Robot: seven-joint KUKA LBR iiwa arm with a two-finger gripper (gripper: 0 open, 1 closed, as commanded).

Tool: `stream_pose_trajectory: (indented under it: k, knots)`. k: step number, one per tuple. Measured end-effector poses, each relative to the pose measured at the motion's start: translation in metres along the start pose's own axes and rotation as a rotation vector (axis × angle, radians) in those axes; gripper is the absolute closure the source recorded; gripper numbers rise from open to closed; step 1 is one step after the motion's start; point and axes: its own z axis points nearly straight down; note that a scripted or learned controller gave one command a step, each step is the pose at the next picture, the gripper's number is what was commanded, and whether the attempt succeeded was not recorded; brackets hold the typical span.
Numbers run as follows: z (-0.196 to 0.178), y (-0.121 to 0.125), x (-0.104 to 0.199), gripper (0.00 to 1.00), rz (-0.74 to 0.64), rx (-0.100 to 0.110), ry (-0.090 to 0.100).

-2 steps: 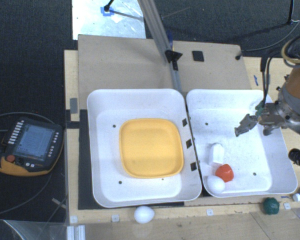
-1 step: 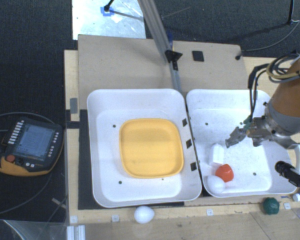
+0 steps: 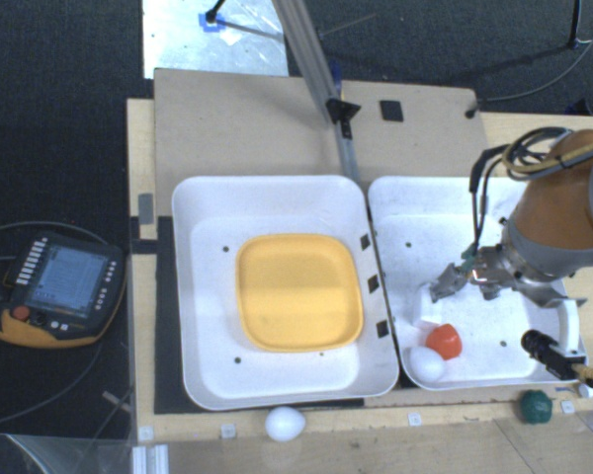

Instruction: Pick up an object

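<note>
At the far left, off the bench on the dark floor, lies one teach pendant (image 3: 56, 295) with a lit screen and an orange underside. Two shallow white bins sit side by side on the bench. The left bin (image 3: 203, 227) holds one square yellow plate (image 3: 299, 290), lying flat near its middle. Just outside that bin's front edge, on the bench, rests one white ball (image 3: 285, 423). The right bin (image 3: 407, 212) holds two small things in its front left corner: one orange-red ball (image 3: 444, 341) and one white ball (image 3: 426, 365), touching or nearly touching each other, so the white balls number two in all. Above the middle of the right bin hangs the gripper (image 3: 471, 280), carried by the grey arm with its orange band (image 3: 565, 202); whether it is spread or closed cannot be told, and nothing is seen in its grasp. The orange-red ball lies near the gripper, to its front and slightly left, apart from it. One dark green ball (image 3: 536, 406) sits on the bench beyond the right bin's front right corner.
</note>
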Motion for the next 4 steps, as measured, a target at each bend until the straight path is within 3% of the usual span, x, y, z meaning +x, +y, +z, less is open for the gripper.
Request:
stream_pose_trajectory:
  k: [1,2,4]
  knots:
    - [0.041,0.000,-0.005,0.00,0.000,-0.006,0.000]
    - [0.028,0.001,-0.005,1.00,-0.001,-0.010,-0.001]
    - [-0.062,-0.006,0.000,1.00,0.000,-0.007,-0.001]
